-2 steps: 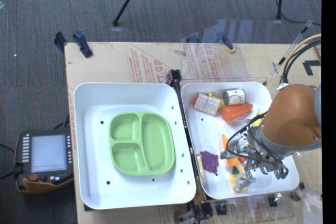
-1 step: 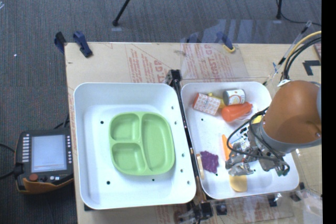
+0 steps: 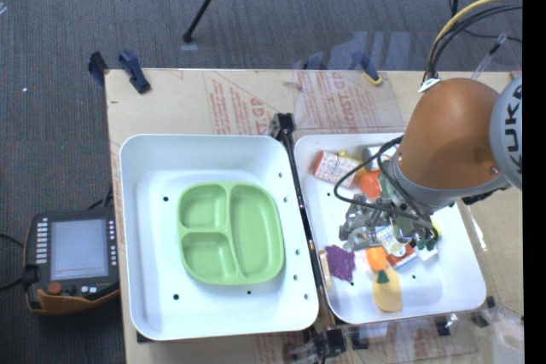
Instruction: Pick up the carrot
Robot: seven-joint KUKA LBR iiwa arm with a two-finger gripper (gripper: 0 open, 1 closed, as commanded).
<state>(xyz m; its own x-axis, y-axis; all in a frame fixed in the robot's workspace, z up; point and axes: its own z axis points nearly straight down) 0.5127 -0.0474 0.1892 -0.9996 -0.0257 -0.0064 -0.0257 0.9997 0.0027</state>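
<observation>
1. The grey metal two-finger gripper point(image 3: 378, 228) hangs low inside the right white bin point(image 3: 452, 290) — whether it is spread or pinching, I cannot tell.
2. The small orange carrot point(image 3: 376, 258) lies just below it, toward the tabletop's front edge — beside a purple grape bunch point(image 3: 340, 262).

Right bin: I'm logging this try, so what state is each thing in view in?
Carrot: lying in the right bin, under the hand, not lifted.
Purple toy: lying by the bin's left wall.
Yellow toy: lying near the front.
Green plate: flat in the left bin.
</observation>
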